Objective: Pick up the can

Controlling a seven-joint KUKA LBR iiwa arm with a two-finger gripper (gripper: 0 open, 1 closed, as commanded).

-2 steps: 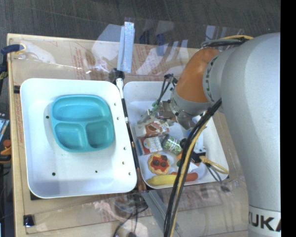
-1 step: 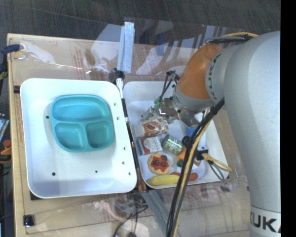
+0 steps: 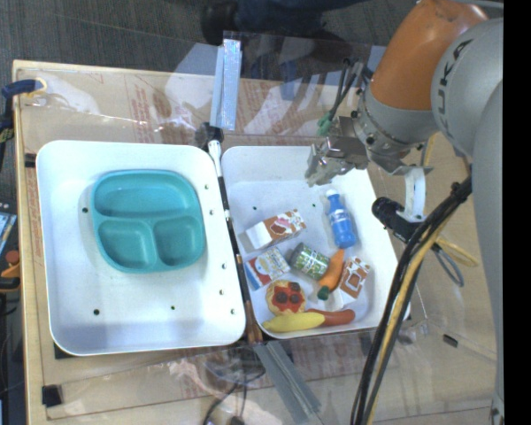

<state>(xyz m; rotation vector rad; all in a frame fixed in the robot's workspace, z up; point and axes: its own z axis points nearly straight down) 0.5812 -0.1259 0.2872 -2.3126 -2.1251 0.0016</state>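
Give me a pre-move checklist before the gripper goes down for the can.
1. Can lies in the right bin: ok.
2. Gripper above the can: not ok, it hangs over the bin's far end, near the blue bottle.
3. Nothing between the fingers: cannot tell.
4. Room around the can: not ok, the carrot lies against it and a carton sits close.
5. Can's top uncovered: ok.
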